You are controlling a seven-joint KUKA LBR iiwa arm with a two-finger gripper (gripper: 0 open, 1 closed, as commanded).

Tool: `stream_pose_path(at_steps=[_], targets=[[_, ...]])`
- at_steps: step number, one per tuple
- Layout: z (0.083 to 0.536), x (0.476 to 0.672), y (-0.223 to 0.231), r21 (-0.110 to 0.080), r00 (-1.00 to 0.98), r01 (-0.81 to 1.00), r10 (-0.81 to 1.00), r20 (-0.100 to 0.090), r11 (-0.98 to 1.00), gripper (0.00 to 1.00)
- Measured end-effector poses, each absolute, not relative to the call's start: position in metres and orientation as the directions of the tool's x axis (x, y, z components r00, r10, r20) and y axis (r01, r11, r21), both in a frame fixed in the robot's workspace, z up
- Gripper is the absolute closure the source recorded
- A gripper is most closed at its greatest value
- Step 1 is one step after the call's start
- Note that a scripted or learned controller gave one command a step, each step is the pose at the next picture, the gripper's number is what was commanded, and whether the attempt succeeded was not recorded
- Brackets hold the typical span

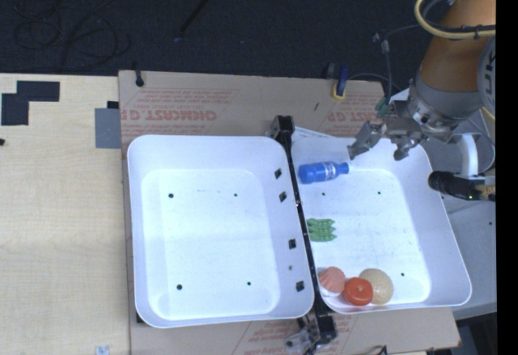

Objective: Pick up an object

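Blue bottle (323, 172), one, lying on its side near the far rim of the right bin (441, 240). Its long axis runs roughly across the view, cap end pointing right toward the arm. Of all the loose things it lies nearest the gripper (384, 145).

Gripper, one, hanging above the far right corner of the right bin, just up and to the right of the bottle and apart from it. Its two fingers stand spread, with nothing between them. Judged from here, a short move down and to the left would bring the jaws over the bottle; closing across the narrow body, not along its length, looks the better fit.

Other contents of the right bin, counted:
- green pea pod toy (321, 230), one, near the dividing wall, mid-bin.
- pink piece (331, 278), one, near corner.
- red tomato-like ball (358, 291), one, touching the pink piece.
- pale round piece (378, 284), one, just beside the red ball.

White bins, two, side by side; left bin (154, 159).
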State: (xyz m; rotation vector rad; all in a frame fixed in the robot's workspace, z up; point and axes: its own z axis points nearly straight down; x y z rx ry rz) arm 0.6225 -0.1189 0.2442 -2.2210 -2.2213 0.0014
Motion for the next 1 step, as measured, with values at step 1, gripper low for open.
stream_pose_path(at_steps=[1], targets=[[0.2217, 0.6094, -0.17, -0.006, 0.004, 1.0, 1.0, -0.001, -0.004, 0.0]])
